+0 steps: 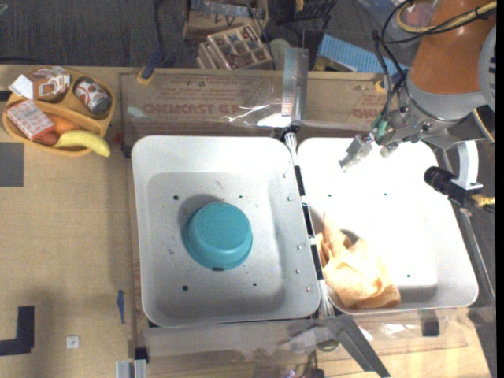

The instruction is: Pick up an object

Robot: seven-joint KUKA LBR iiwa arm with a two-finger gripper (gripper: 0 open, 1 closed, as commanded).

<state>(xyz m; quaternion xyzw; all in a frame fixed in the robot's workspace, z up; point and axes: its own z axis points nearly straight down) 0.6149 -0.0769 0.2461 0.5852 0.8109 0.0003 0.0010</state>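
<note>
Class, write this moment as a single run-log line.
gripper: above right bin, nothing held | orange cloth: right bin, near-left corner | teal bowl: left bin | pick: not yet done

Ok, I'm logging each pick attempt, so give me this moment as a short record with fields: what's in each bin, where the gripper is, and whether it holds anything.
left bin: one teal bowl, upside down, near the middle
right bin: one orange cloth, crumpled, in the near left corner
gripper: above the far part of the right bin, apart from the cloth
held: nothing seen between the fingers
outside the bins: yellow tray with a banana on the bench, far left
</note>
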